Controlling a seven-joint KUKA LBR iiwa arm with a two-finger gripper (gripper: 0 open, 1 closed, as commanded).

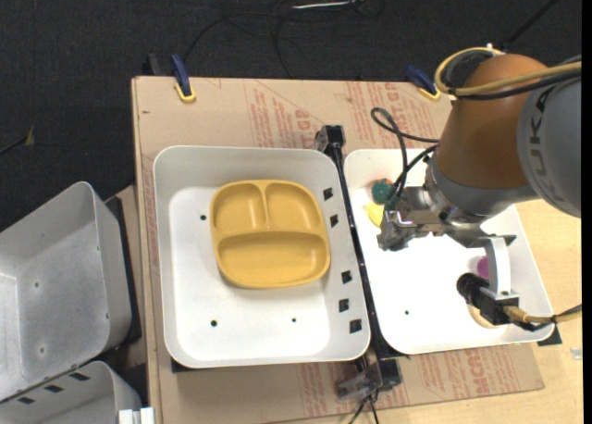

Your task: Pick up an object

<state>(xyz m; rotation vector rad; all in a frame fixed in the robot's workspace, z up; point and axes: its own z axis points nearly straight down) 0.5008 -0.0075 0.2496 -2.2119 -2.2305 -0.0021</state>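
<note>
– Gripper [396,228] state, please: apart or together?

– Cannot tell. It hangs low over the right bin [435,343], near that bin's left wall, and its metal housing and black cables hide the tip from above. Nothing can be seen clamped in it.

– Which object lies closest?

– A small yellow piece [374,215], just beside the gripper on its left, close to the bin wall. It is partly hidden, so its long axis and heading cannot be read. Just beyond it, toward the far side, sits a small teal piece [381,192], roundish, with no clear direction either.

– Anything else in that bin?

– A magenta piece [483,267] toward the right, mostly covered by a white bracket on the arm [490,126]. The arm's wrist is a smooth, glossy orange dome under grey casing.

– And further out?

– The left bin [250,343], matte white with rounded corners, holds a yellow plate [270,232]. It is a smooth plastic rounded square, lying flat and turned slightly. Two small compartments face the far side and one wide compartment faces the near side. Both bins rest on a tan board [240,112] with faded red print.
</note>
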